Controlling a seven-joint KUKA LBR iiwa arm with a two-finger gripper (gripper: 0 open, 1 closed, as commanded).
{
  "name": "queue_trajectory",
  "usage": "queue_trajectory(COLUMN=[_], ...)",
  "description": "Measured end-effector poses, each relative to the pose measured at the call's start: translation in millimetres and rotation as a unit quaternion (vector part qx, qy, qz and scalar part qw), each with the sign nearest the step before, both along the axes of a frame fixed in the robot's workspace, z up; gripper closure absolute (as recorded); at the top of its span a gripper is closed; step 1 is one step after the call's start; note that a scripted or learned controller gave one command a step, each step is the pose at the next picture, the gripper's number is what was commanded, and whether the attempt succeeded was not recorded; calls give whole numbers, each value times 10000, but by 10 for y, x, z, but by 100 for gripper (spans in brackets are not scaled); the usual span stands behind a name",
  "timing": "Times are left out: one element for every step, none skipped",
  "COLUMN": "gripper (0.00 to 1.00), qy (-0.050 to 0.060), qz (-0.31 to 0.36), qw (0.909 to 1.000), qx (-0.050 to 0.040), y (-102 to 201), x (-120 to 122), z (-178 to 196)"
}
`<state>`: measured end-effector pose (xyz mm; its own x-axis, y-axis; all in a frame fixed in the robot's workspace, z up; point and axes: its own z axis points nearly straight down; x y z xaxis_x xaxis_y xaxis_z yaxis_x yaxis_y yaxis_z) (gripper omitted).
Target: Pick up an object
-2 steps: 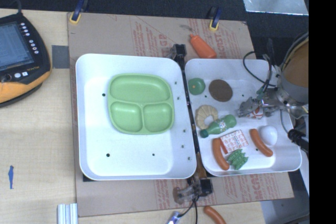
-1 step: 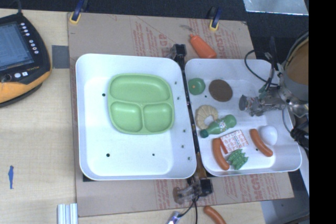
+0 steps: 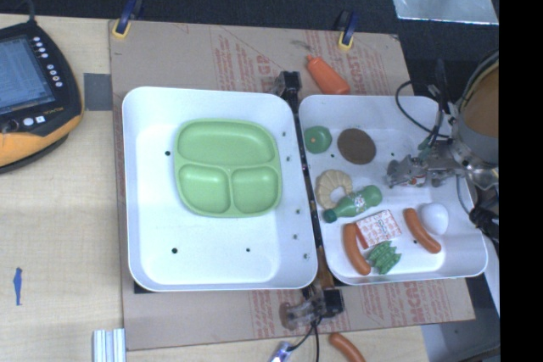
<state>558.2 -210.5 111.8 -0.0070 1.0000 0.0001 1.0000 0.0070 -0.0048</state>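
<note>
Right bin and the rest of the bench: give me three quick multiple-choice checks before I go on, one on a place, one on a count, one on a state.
1. Where does the green divided plate lie?
A. in the left bin
B. in the right bin
C. on the cardboard

2. How many sausages lie in the right bin?
A. one
B. two
C. four

3. How does the green bottle sit?
A. upright
B. on its side
C. between the gripper's fingers

Answers: 1 A, the plate sits mid left bin. 2 B, one sausage beside the red packet, another sausage by the white egg. 3 B, it lies flat, apart from the gripper.
</note>
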Motion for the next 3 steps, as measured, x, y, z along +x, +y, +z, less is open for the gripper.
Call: queue_trajectory(gripper=[0, 100, 100], qy=[-19, -54, -13], qz=[-1, 11, -13], qw=[10000, 10000, 10000], qx=[-12, -34, 5], y=[10, -5, 462], x=[168, 184, 847], z=[-202, -78, -140])
